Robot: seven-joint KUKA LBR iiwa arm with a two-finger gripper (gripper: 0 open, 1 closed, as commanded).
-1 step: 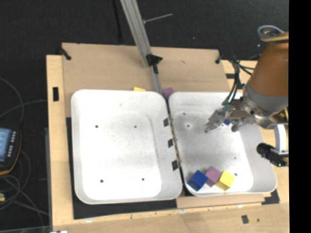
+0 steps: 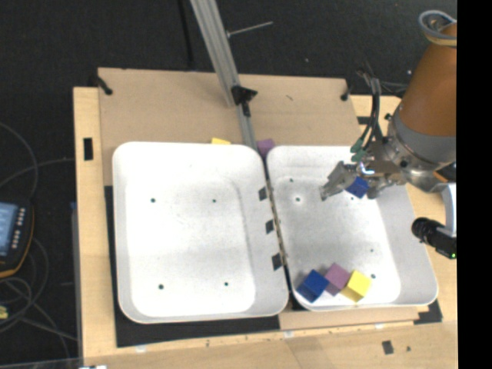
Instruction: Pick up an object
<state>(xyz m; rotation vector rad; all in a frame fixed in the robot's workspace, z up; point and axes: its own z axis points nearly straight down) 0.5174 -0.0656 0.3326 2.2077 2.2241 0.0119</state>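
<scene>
three blocks, blue, purple and yellow, sit bunched in the right bin front corner, while the gripper up above pinches another small blue block between its fingers.

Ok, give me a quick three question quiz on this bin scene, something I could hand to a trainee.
1. True or false: the gripper is over the left bin.
2. Which colour is the block seen at the gripper? A) blue B) red C) green
3. Fill in: the blue cube, purple cube and yellow cube cluster at the ____ edge of the right bin.

Key: 1 false, it is over the right bin; 2 A; 3 near (bottom of the camera view).
</scene>
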